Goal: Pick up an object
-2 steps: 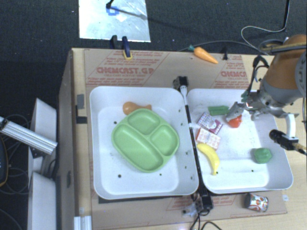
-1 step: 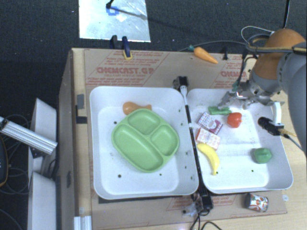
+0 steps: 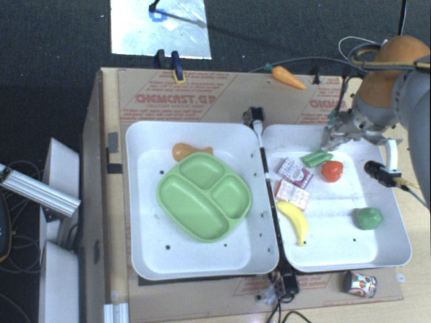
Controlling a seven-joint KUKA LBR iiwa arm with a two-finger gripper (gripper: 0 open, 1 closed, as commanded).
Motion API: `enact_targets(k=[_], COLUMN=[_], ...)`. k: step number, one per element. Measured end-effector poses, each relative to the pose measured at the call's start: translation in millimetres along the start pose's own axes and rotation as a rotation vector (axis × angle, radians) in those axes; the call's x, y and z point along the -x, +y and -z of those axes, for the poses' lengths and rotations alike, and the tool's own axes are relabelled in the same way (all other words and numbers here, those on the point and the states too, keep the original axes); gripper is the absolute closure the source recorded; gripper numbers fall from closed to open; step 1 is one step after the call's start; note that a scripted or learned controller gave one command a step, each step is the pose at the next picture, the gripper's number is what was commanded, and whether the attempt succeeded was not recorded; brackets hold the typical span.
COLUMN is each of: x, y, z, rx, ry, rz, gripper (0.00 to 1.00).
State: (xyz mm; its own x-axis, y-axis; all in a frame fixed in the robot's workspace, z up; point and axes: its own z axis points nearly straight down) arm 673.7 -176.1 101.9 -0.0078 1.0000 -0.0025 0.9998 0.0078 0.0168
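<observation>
Tool (image 3: 335, 134) hovers at right bin's (image 3: 389, 247) far edge, finger state unreadable. Green pod (image 3: 316, 158) lies just below it, tomato (image 3: 331, 171) beside. Advice: descend centred on pod, clear of tomato.

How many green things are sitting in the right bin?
2: a green pepper near the right wall and a green pod at the back, beside the tomato. None seem hidden.

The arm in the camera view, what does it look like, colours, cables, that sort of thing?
The arm is grey and rounded, with an orange band above the wrist. Thin cables loop beside that band. Its hand is a small metal-grey piece with two slim fingers. I can't make out any markings on it.
</observation>
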Motion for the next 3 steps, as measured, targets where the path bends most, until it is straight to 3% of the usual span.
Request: enact_targets(k=[1, 2, 3], x=[-0.1, 15.6, 9.9], y=[-0.2, -2.1, -4.9], z=[-0.3, -12.7, -16.7], rx=[-0.001, -0.005, -0.014], ry=[0.0, 0.0, 0.001], rz=[0.0, -0.005, -0.004], gripper=[0.0, 0.0, 0.0])
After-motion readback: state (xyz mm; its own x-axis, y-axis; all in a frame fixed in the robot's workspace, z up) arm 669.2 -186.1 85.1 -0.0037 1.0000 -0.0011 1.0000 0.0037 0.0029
